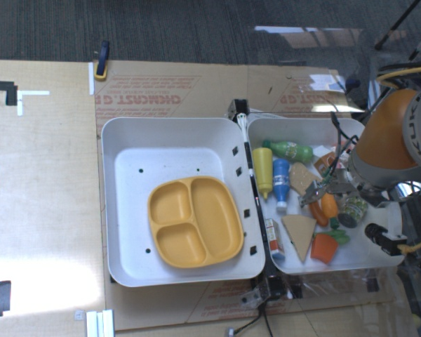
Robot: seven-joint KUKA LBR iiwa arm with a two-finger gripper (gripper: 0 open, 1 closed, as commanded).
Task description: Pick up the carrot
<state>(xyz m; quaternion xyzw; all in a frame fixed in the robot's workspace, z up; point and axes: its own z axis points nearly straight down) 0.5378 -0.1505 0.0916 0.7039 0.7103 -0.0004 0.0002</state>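
Your hand (316, 195) sits low in the right bin (295, 264) over the carrot (328, 208); I cannot tell its grip. Center on the orange body, clear of the wedge (299, 234).

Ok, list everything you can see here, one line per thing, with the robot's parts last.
left bin: 1, white, left half of bench
plate: 1, yellow, three sections, in left bin
right bin: 1, white, beside left bin
yellow bottle: 1, right bin, left side
blue bottle: 1, next to yellow bottle
green bottle: 1, far end of right bin
carrot: 1, orange, under gripper
wedge: 1, tan, near end
red block: 1, beside wedge
arm: 1, grey and orange, right
gripper: 1, above carrot
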